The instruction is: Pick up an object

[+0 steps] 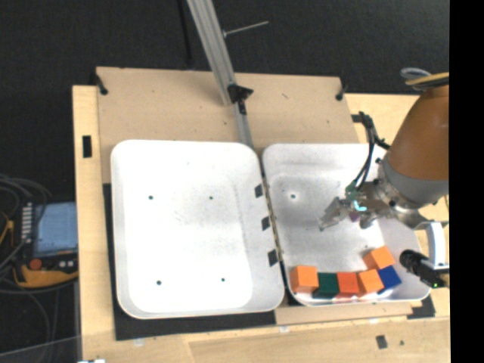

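Several small blocks lie along the front edge of the right bin: an orange block, a dark green block, an orange-red block, another orange block, a blue block and an orange block behind it. My gripper hovers over the middle of the right bin, pointing left, well behind the blocks. Its two grey fingers are spread apart with nothing between them.
The left bin lies beside the right one. A metal rail slants in from the top to the bins' junction. Cables and a blue device sit off the bench at left.
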Robot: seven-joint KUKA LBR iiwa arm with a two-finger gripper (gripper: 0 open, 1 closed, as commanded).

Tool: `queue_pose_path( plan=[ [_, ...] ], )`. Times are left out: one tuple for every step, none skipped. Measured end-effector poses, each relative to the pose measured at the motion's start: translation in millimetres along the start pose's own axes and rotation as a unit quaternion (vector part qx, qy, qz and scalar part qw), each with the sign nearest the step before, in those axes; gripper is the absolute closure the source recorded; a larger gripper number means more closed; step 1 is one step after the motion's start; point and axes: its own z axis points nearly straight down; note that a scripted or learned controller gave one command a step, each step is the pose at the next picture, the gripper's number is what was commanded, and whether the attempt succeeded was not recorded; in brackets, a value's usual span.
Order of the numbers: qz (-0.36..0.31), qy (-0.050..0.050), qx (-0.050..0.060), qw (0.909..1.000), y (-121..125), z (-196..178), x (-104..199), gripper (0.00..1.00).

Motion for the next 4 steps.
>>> queue_pose_path(
  plan=[
    [0.002, -0.001, -0.003, 1.0, 1, -2, 0, 0.0],
    [0.003, -0.001, 0.001, 1.0, 7, 58, -2, 0.0],
    [0.002, -0.002, 0.0, 1.0, 2, 108, -13, 0.0],
    [0.003, -0.002, -0.003, 1.0, 3, 123, -15, 0.0]
  ],
)
